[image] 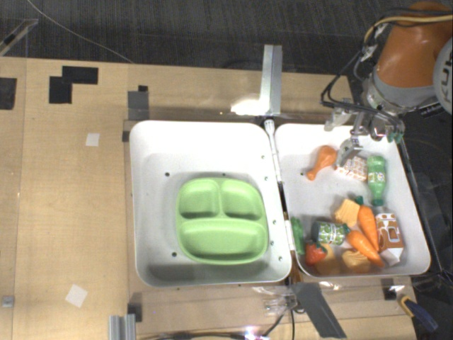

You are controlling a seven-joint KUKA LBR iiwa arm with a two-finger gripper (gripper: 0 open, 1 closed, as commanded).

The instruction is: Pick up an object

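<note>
I bring the gripper (349, 149) down over the far end of the right bin (417, 211).

Nearest to me, well below the gripper, carrots (364, 234) and a can (330, 232) lie crowded. Just beside its tips lie a small white packet (355, 168), a chicken drumstick (323, 161) and a green bottle (376, 178). I cannot tell if the fingers are spread. I would descend straight on the packet and avoid the bottle.

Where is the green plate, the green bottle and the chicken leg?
green plate (222, 218): camera view, on its large lower compartment.
green bottle (376, 178): camera view, on its body.
chicken leg (323, 161): camera view, on the meaty end.
</note>
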